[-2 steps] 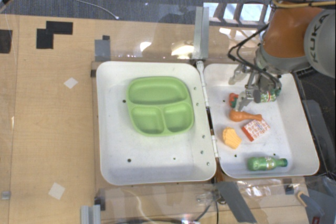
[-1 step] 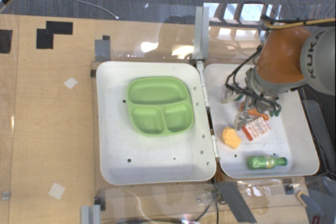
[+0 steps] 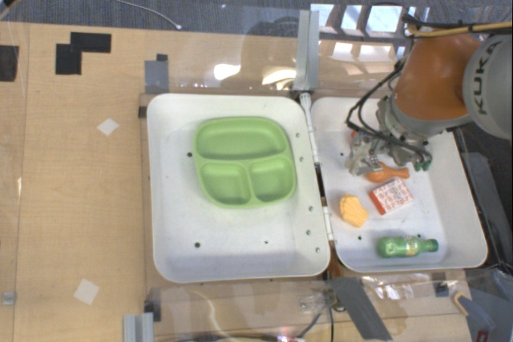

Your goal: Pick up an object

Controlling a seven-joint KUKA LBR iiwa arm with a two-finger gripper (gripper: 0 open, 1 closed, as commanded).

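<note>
The right bin (image 3: 457, 240) holds an orange carrot-like piece (image 3: 393, 171), a red and white packet (image 3: 391, 195), a yellow ridged piece (image 3: 353, 211) and a green bottle (image 3: 407, 246) lying on its side. My gripper (image 3: 367, 160) hangs low over the upper part of this bin, just left of the orange piece and above the packet. The arm's wrist and cables cover most of the gripper.
The left bin (image 3: 172, 252) carries a green three-compartment tray (image 3: 244, 160). A ridge (image 3: 315, 172) divides the two bins. Clear panels stand behind the bins. Wooden bench top lies to the left.
</note>
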